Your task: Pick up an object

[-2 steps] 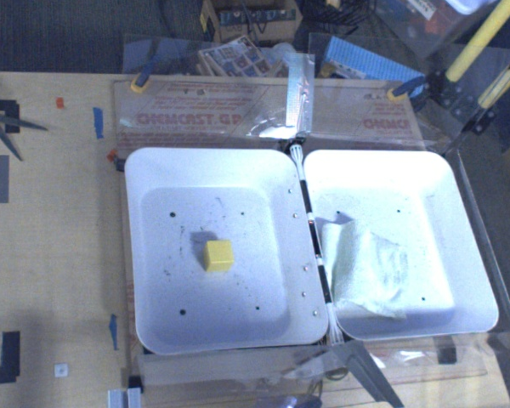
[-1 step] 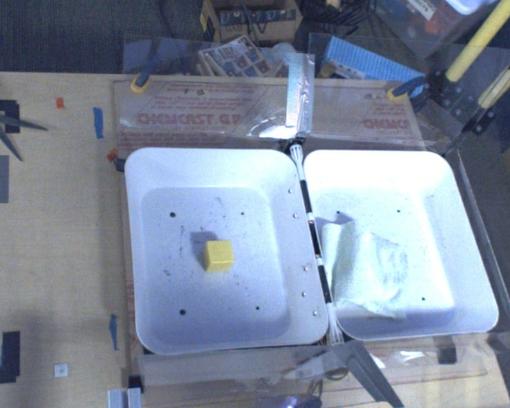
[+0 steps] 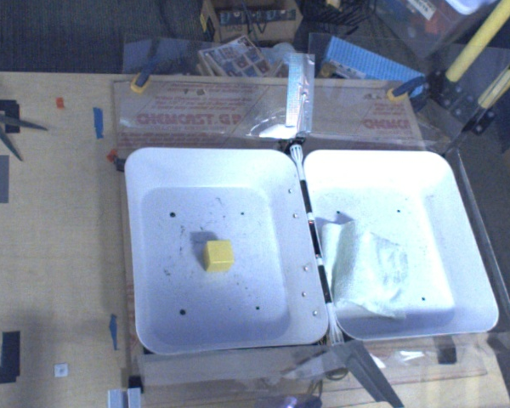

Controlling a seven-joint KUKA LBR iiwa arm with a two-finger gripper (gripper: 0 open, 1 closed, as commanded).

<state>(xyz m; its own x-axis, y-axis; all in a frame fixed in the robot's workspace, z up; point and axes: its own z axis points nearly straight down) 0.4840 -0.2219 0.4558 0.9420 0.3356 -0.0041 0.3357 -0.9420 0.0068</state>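
A small yellow block [image 3: 218, 255] rests on the floor of the left white bin [image 3: 153, 177], a little left of that bin's middle. A crumpled pale, see-through sheet or cloth [image 3: 367, 266] lies in the right white bin [image 3: 425, 172], against its left wall and reaching toward its front edge.
Clear plastic guard panels [image 3: 263, 113] stand along the back of both bins. The wooden bench [image 3: 51, 228] stretches to the left, with blue tape marks [image 3: 98, 122] and black brackets [image 3: 8, 355]. A yellow bar [image 3: 484, 28] crosses the upper right corner.
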